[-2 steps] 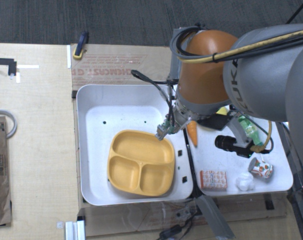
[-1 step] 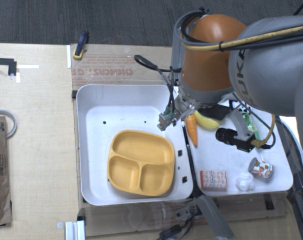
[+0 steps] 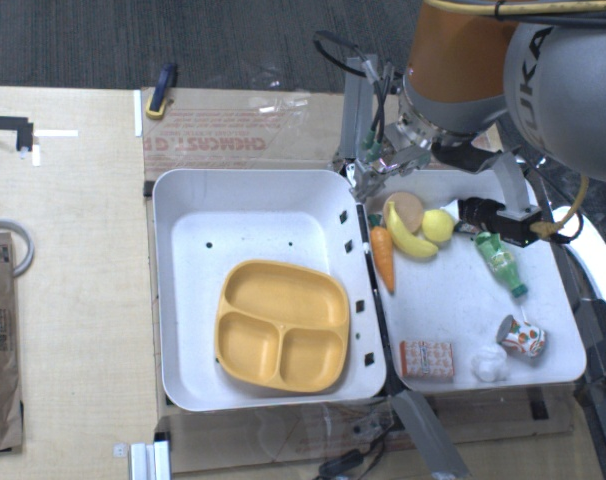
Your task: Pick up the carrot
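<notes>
The gripper point(image 3: 383, 163) hung above the carrot point(image 3: 383, 258), touching nothing; I cannot tell how open it was.

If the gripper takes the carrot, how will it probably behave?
The carrot looks stiff, so it should keep its shape. It is round and tapering, so it may roll or slip. It lies against the bin wall, near the banana, which may crowd the fingers.

Yellow divided tray point(image 3: 282, 325) in left bin point(image 3: 183, 268); banana point(image 3: 407, 238), lemon point(image 3: 438, 225), green bottle point(image 3: 501, 262) in right.
</notes>
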`<control>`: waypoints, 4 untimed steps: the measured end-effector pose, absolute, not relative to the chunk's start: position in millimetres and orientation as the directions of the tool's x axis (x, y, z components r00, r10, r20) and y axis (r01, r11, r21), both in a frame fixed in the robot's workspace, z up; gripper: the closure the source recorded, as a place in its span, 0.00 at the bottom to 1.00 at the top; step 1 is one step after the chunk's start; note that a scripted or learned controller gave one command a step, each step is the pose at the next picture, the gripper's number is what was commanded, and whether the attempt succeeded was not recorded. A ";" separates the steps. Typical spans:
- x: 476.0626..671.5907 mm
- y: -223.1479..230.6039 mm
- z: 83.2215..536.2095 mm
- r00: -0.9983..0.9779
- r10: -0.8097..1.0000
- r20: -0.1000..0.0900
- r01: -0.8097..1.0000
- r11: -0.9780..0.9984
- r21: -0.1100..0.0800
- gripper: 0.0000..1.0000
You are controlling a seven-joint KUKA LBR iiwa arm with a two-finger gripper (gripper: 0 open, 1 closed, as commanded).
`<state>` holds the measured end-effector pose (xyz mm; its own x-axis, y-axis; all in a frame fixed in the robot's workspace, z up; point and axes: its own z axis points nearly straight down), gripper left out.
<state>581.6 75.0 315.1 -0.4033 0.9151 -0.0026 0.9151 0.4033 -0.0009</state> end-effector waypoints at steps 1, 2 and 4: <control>579.1 115.5 191.8 -0.488 0.873 -0.001 0.873 0.488 -0.003 1.00; 588.7 95.2 328.4 -0.499 0.867 -0.002 0.867 0.499 -0.001 1.00; 559.3 31.6 191.4 -0.788 0.616 0.000 0.616 0.788 -0.001 1.00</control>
<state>559.3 31.6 191.4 -0.7878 0.6159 0.0003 0.6159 0.7878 -0.0013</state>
